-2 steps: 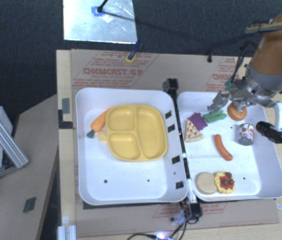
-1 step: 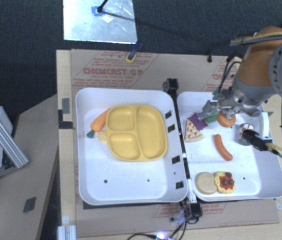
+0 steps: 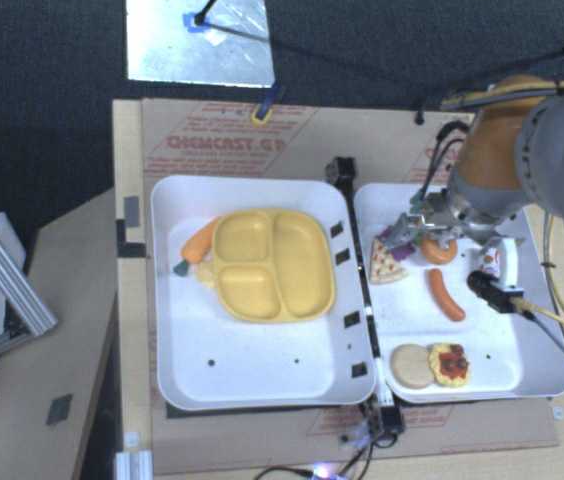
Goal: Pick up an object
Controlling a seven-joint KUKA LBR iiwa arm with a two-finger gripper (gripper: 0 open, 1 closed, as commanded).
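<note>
My gripper (image 3: pixel 409 234) hangs low over the upper left part of the right bin (image 3: pixel 532 368), reaching in from the right. Its tip is just above a pizza slice (image 3: pixel 386 266) lying by the bin's left wall. A small purplish piece (image 3: pixel 394 238) shows right at the tip; whether it is held cannot be told. An orange round piece (image 3: pixel 439 251) lies partly under the gripper body. A sausage (image 3: pixel 447 294) lies in the bin's middle. A pale bun (image 3: pixel 411 365) and a red and yellow food piece (image 3: pixel 450 364) rest near the front wall.
A white and red item (image 3: pixel 491 259) sits at the right of the right bin. The left bin (image 3: pixel 262 378) holds a yellow divided plate (image 3: pixel 267 265) with a carrot (image 3: pixel 198 240) by its left edge. A black divider (image 3: pixel 354 258) separates the bins.
</note>
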